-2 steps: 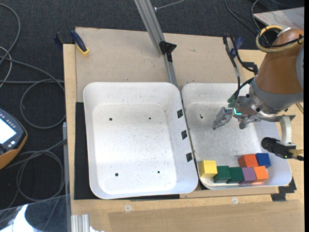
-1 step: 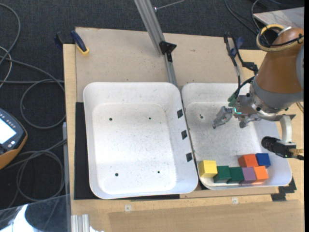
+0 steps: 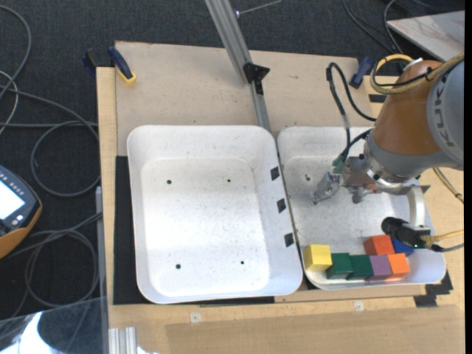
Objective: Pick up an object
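Two white bins sit side by side on the wooden surface (image 3: 192, 80). The left bin (image 3: 147, 142) is the larger-looking one from here, its floor marked by a few small dark dots. The right bin (image 3: 302, 142) has all the objects, and they are bunched along its near edge. A yellow block (image 3: 318, 256) stands at the left end of the row. Just right of it lie green blocks (image 3: 351, 265), then a purple block (image 3: 380, 265) and an orange block (image 3: 398, 265), all touching or nearly so. Behind those, a red-orange block (image 3: 380, 245) sits against a blue block (image 3: 403, 245), which is partly covered by a black part of the arm's gear.

The arm (image 3: 413, 116) leans in from the right, its orange band over the right bin's far right corner. The tool (image 3: 324, 190) hangs over the middle of the right bin, pointing left and down, well apart from the row of blocks. Nothing shows between its fingers; from this slant I cannot tell how wide they stand.

A metal pole (image 3: 234, 43) slants across the surface behind the bins. Cables (image 3: 44, 131) trail over the dark floor to the left.
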`<state>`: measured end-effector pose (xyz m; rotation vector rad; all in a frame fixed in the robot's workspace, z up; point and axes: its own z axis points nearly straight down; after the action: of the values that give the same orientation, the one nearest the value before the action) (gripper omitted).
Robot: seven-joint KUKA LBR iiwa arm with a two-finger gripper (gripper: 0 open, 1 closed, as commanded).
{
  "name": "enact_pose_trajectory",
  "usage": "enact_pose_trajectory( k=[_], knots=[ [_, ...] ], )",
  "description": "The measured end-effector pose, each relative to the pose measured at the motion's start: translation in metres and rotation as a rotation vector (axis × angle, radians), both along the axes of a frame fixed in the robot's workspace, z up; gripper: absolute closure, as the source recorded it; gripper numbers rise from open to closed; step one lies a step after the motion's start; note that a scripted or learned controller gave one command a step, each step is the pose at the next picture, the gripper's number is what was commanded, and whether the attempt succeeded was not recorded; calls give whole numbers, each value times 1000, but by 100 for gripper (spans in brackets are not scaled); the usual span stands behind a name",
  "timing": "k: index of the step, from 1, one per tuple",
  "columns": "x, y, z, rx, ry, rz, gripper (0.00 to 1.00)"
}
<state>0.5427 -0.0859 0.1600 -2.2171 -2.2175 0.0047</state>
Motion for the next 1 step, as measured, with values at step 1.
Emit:
enact_pose_trajectory(
  k=[1],
  knots=[
    [-1,2,-64,1,2,0,0]
  ],
)
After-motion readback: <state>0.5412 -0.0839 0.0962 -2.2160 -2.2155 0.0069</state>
